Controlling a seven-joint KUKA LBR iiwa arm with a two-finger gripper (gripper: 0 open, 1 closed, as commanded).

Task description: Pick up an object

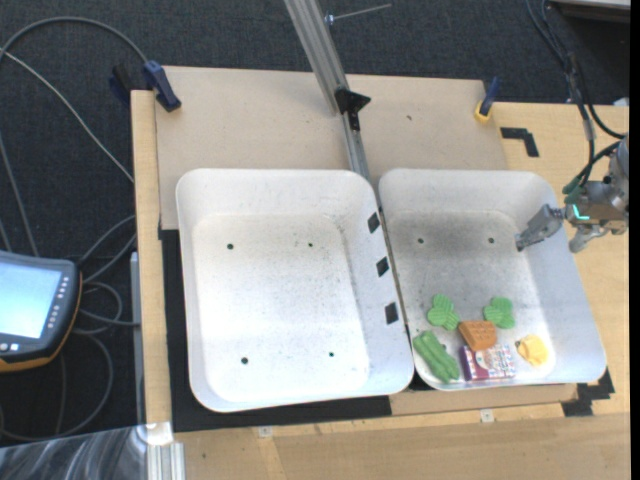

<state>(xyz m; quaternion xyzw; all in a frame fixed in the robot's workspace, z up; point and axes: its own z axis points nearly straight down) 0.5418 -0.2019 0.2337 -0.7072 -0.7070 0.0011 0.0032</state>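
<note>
Several small objects lie in the near corner of the right bin (470,198): a green piece (443,314), a second green piece (500,311), a long green item (435,356), an orange block (478,334), a purple-and-white packet (488,363) and a yellow item (533,350). My gripper (560,234) hangs over the bin's right rim, farther back than the pile and apart from it. Its two fingers are spread open with nothing between them.
The left bin (270,193) sits beside the right one. A slanted aluminium pole (318,48) rises at the back, between the bins. Blue (160,83) and yellow (487,100) clamps hold the board. A pendant screen (30,308) and cables lie off the bench at left.
</note>
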